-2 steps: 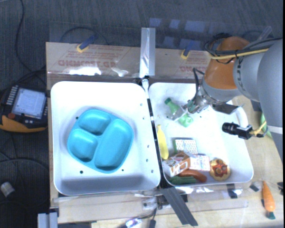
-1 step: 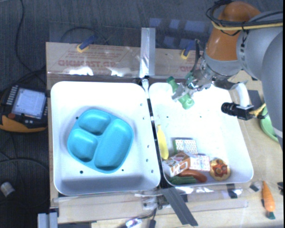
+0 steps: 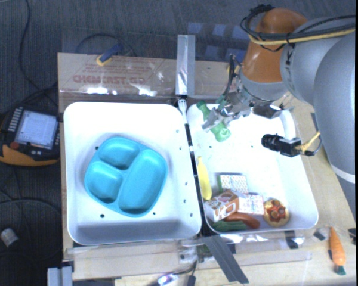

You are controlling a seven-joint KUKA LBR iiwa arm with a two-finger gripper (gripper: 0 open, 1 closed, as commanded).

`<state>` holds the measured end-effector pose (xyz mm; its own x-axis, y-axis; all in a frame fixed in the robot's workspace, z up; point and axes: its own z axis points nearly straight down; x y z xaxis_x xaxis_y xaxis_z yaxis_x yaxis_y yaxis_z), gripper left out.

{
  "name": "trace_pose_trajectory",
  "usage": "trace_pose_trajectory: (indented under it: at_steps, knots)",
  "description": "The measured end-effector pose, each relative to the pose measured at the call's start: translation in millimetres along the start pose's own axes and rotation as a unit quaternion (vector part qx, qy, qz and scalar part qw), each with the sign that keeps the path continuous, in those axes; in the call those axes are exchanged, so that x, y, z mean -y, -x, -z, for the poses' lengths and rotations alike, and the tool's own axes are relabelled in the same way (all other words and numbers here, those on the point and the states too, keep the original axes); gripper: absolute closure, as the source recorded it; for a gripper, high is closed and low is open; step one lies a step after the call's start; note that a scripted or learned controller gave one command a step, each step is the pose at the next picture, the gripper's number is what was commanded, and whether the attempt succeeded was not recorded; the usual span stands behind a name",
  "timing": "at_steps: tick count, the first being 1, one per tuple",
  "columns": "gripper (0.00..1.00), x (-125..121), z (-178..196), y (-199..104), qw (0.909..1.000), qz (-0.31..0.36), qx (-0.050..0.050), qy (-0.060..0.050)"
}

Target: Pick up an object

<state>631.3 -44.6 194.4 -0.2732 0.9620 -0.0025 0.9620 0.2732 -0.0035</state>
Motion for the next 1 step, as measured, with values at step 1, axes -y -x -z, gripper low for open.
trace_pose_trajectory:
  at_steps: [1]
  knots:
    - [1.00, 4.4, -11.4, 1.2, 1.0000, 0.001, 0.001, 0.000]
